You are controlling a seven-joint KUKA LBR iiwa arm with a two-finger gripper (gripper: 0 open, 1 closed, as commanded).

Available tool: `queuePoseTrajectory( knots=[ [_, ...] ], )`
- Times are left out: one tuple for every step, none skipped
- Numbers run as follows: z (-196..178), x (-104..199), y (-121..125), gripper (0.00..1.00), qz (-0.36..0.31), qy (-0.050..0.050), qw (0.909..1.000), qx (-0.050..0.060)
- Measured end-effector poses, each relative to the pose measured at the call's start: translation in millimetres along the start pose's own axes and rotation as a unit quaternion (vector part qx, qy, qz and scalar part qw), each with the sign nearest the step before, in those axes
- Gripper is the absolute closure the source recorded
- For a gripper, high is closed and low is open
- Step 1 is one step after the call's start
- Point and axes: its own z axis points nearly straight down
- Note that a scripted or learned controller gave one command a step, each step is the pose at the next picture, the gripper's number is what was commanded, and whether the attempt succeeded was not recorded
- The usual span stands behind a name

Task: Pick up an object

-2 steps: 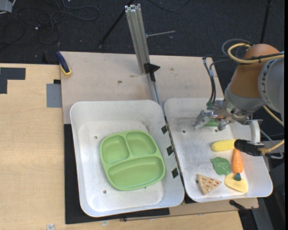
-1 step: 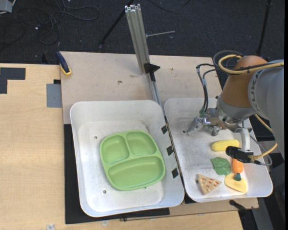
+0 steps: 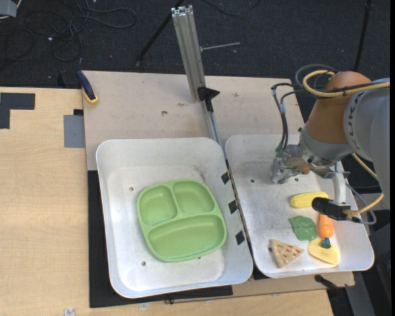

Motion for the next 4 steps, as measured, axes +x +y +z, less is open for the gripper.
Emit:
queuePoseTrajectory(
  knots=[
    [-63,1,5,1.0,-0.002,-0.002,1.0,0.001],
    [-125,5,4,1.0,-0.002,-0.002,1.0,0.001],
    [-138,4,4,1.0,-0.002,-0.001,1.0,0.003],
    [-146,53,-14,1.0,-0.004,0.0,1.0,0.005]
  ],
)
